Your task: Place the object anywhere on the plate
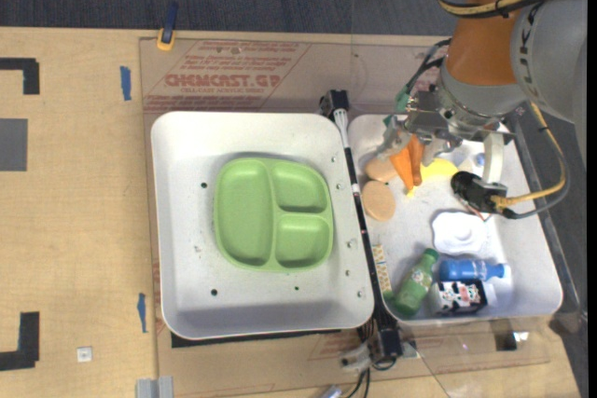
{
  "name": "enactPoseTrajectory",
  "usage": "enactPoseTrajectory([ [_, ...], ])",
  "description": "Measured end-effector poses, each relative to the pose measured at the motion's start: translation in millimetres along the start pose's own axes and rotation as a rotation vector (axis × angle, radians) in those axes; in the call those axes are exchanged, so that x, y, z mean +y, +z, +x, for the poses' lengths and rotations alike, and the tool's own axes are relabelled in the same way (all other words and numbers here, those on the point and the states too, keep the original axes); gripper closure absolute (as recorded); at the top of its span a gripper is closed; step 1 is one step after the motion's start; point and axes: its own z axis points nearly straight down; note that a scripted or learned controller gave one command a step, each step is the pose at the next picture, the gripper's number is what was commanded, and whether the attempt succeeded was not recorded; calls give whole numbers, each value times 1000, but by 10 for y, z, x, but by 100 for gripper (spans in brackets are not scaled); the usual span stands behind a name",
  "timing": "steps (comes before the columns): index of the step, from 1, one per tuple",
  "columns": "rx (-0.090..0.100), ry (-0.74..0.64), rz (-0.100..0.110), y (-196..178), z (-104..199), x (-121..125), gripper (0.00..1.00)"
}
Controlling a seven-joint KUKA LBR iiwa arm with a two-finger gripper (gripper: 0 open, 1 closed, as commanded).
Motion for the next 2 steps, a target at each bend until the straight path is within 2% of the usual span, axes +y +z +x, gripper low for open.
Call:
enactPoseTrajectory([
  [1,3,249,8,349,498,-325,100],
  [2,5,231,2,252,1385,-589,100],
])
